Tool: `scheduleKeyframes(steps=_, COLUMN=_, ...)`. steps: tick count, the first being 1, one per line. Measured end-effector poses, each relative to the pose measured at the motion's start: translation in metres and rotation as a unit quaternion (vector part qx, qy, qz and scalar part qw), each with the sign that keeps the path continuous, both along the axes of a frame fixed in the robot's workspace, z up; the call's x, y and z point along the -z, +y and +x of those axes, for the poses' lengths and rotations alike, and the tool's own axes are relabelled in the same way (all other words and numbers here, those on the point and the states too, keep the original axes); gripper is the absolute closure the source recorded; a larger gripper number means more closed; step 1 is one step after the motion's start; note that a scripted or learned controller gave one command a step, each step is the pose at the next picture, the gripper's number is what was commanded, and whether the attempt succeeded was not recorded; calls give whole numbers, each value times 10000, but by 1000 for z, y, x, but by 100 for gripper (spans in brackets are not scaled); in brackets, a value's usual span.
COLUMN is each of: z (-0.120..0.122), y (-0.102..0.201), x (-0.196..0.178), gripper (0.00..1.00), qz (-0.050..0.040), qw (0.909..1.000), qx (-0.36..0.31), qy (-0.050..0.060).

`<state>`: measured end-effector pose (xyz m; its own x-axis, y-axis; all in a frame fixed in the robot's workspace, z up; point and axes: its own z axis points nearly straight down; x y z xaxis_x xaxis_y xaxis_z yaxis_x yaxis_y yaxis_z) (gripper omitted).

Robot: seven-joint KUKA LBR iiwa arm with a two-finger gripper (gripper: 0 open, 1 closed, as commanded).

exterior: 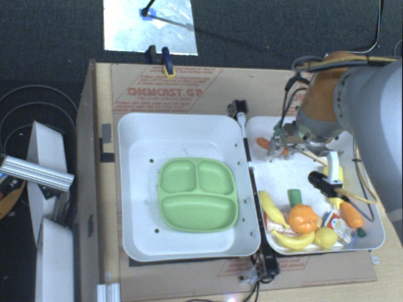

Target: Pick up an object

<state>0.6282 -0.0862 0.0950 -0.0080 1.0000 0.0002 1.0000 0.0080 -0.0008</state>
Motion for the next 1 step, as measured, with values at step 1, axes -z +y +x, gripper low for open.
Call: scheduleKeyframes(steps=1, z=-19, y=44, x=-96, gripper=100, qz=7, qw=10000, qx=-4, qy=-50)
